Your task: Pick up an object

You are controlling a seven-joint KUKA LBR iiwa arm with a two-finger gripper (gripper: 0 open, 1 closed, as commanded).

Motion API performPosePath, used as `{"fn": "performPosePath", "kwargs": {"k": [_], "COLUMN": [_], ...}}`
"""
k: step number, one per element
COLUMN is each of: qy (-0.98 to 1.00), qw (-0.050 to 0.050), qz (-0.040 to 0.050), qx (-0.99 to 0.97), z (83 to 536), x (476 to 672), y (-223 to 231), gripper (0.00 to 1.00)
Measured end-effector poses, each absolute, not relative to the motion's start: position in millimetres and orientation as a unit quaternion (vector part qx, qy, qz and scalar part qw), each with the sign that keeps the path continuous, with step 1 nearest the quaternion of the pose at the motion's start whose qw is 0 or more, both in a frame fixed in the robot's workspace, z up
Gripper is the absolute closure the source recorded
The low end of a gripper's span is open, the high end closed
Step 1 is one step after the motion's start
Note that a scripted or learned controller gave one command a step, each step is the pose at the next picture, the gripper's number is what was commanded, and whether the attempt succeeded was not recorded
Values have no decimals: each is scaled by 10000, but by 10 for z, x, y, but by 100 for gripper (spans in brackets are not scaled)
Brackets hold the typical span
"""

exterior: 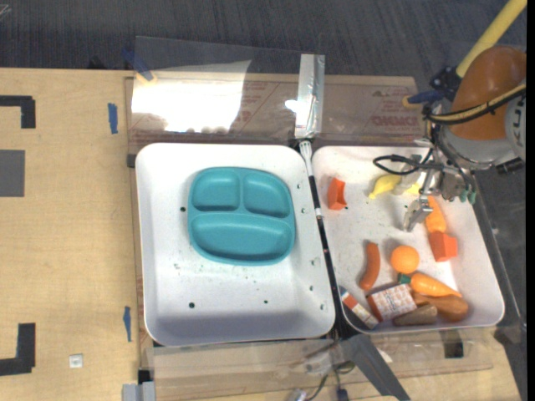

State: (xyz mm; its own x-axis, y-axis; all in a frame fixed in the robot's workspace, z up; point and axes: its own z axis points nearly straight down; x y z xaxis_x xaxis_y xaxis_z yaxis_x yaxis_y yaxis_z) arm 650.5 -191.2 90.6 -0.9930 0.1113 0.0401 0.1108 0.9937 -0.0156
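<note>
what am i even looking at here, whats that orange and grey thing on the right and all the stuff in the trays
One camera looks down at a slant on a bench with two shallow white bins. The orange and grey thing is a robot arm reaching in from the right. Its gripper, a two-finger claw, hangs over the right bin. I cannot tell whether it is open, and I see nothing held in it.

The left bin holds a teal divided plate. The right bin holds small toy foods: a yellow piece, an orange block, an orange ball, a sausage, a carrot and a small packet. The job is to pick one up.
</note>
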Motion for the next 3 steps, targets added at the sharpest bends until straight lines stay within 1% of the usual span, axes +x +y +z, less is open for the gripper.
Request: {"fn": "performPosePath", "kwargs": {"k": [1,2,3], "qy": [-9939,-9930,-9981], "qw": [-35,-45,79], "qz": [9,0,-5], "qx": [-1100,-1177,-615], "z": [880,887,892], "x": [6175,5951,6396], "y": [-2237,-1935,-2042], "gripper": [0,0,0]}}
